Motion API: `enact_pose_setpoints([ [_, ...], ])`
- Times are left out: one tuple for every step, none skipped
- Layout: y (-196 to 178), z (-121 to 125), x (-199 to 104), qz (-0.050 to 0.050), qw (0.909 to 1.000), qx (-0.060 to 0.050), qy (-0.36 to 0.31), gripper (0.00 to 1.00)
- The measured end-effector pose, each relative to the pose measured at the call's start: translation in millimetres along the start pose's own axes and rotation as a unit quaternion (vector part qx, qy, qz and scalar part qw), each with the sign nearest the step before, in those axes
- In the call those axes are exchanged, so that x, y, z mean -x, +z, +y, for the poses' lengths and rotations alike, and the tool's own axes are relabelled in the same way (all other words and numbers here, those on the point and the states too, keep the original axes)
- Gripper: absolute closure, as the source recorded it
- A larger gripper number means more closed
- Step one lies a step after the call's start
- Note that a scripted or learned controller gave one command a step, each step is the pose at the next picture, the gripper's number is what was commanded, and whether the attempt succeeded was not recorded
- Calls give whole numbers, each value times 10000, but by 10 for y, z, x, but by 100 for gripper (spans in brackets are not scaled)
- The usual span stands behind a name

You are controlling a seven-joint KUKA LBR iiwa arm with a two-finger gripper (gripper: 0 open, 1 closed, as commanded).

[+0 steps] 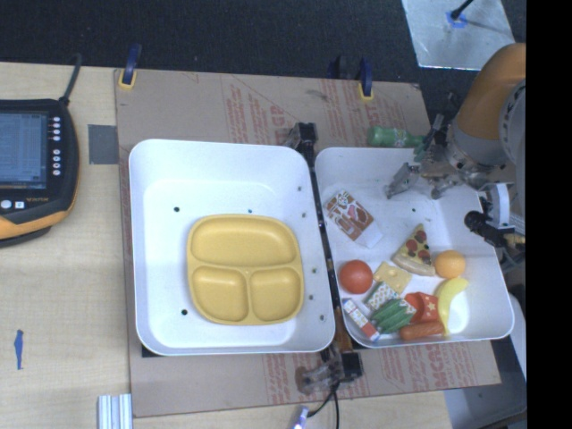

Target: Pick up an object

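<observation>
Hovering near the right bin (500, 315)'s far edge — gripper (418, 177) spread wide, empty — toys (402, 284) well apart

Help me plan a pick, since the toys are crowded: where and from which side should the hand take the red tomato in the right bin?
Grip the tomato across its round middle, coming straight down from above. Its upper and left sides look free toward the bin wall, but the cheese wedge sits close on its right, so I would close the fingers along the top-to-bottom line of the view.
</observation>
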State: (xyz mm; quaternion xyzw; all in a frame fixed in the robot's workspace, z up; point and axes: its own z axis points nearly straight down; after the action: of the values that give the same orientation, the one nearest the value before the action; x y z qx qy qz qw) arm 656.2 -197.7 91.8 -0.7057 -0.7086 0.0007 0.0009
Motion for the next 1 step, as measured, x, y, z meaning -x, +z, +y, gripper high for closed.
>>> enact_pose_setpoints([
  [-1095,-420,-453,0,10000,13,-5,0],
])
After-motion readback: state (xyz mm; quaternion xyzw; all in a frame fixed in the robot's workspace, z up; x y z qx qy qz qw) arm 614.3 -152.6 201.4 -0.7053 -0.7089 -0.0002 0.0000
